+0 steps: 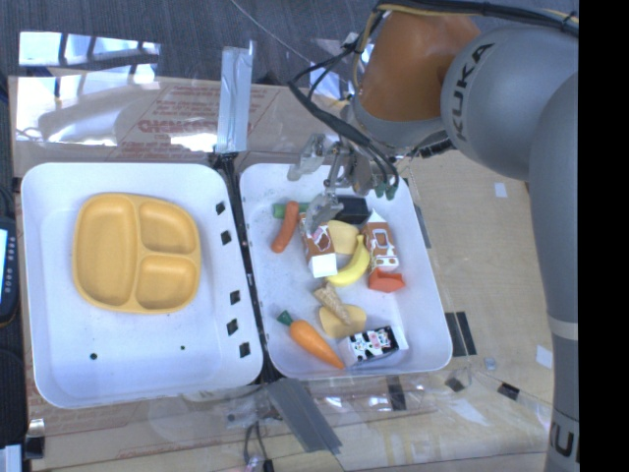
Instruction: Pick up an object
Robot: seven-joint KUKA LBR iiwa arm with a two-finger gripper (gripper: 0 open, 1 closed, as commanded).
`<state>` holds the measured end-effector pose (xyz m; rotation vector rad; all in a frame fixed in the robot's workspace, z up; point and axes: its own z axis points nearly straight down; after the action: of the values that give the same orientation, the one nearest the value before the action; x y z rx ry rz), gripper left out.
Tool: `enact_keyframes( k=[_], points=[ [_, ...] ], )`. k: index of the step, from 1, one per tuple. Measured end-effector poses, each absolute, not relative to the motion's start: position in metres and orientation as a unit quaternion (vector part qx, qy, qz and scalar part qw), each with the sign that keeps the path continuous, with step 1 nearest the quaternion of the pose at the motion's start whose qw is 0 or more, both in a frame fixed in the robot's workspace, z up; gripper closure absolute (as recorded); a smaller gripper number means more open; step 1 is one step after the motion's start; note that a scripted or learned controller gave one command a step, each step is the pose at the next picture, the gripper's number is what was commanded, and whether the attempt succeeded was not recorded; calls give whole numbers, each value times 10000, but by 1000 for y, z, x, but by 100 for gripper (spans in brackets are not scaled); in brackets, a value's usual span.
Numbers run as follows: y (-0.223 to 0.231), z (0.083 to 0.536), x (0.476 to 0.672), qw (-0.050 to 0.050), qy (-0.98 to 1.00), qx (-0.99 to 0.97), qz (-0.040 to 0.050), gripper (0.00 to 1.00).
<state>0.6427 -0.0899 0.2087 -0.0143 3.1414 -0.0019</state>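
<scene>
My gripper (327,197) hangs over the upper part of the right bin (425,293), just above a pile of toy food. Beneath it lie a brown and white carton (319,251), a yellow banana (353,265) and a black object (353,207). A small carrot (285,227) lies to the gripper's left. An orange-red carton (383,260) stands to its right. Nearer the front lie a bigger carrot (315,340), a tan pastry piece (339,313) and a cow-patterned carton (374,344).
The left bin (59,352) holds a yellow divided plate (138,252). A divider with black clips (234,264) runs between the bins. Cardboard (177,116) lies behind them. The grey arm with its orange band (413,62) reaches in over the right bin's far corner.
</scene>
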Motion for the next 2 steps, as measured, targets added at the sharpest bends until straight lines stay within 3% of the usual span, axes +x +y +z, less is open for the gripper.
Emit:
enact_keyframes(
  k=[1, 2],
  points=[
    [-102, 90, 606, -19, 10000, 33, -1, 0],
    [-100, 102, 608, 11, 10000, -7, -1, 100]
  ],
)
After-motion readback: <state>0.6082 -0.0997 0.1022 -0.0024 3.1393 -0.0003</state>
